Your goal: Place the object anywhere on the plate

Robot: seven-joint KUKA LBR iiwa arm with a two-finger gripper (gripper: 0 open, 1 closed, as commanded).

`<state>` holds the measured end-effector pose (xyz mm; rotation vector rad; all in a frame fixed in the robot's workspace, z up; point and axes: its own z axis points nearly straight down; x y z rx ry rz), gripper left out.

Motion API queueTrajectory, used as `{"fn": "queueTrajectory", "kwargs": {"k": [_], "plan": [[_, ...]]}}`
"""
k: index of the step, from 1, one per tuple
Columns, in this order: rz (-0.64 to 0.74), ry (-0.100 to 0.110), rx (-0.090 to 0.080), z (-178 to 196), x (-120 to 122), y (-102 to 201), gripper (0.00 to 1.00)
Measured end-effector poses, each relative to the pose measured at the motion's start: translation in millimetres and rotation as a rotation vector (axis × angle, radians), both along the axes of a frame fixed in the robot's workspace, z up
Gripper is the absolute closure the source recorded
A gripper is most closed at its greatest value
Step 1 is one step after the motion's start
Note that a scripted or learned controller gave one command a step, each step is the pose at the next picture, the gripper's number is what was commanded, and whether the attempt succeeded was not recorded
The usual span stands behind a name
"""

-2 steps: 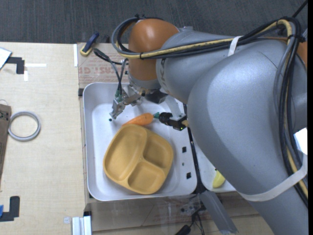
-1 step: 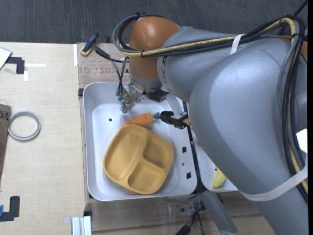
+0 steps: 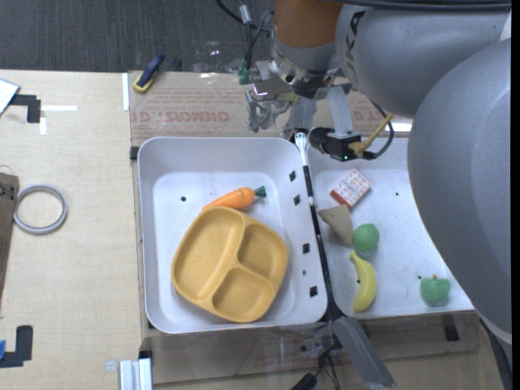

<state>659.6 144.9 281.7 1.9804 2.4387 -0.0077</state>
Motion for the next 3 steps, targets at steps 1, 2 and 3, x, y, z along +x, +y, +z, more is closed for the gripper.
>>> {"fn": "queueTrajectory", "kwargs": {"k": [1, 2, 3], "plan": [[0.080, 0.000, 0.001, 19, 0, -75, 1.00], [0.124, 0.000, 0.001, 64, 0, -102, 1.00], [0.220, 0.001, 0.002, 127, 1, -144, 1.00]]}}
